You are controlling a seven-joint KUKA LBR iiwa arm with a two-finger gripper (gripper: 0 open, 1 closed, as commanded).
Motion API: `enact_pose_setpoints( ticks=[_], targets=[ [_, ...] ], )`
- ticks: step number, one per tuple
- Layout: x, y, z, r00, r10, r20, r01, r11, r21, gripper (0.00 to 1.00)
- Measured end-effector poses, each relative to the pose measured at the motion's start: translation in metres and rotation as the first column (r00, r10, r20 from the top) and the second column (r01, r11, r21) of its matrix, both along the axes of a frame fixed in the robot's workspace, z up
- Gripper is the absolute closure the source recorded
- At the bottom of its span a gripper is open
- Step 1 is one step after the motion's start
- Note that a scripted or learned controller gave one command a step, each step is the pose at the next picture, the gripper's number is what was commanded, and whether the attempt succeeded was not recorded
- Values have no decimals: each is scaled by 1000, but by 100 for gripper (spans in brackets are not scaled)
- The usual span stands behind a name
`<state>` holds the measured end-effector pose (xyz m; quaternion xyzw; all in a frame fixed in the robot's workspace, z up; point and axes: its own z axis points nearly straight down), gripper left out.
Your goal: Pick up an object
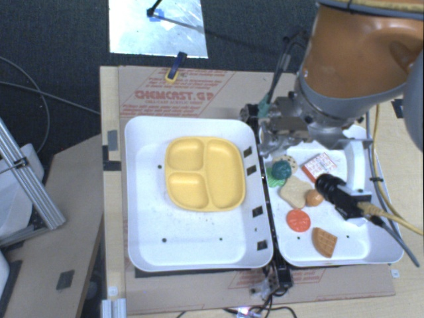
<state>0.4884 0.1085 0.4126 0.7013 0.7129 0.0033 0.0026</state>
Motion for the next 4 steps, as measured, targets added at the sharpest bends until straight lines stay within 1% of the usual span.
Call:
enact_pose_setpoints(
  ticks=[2,3,4],
  targets=[
    [1,0,22,1000,12,5,-12,1000,1,100],
    [-2,54,74,1000,-7,-1,7,1000,3,100],
    [-1,51,83,1000,-7,-3,7,1000,1,100]
  ],
)
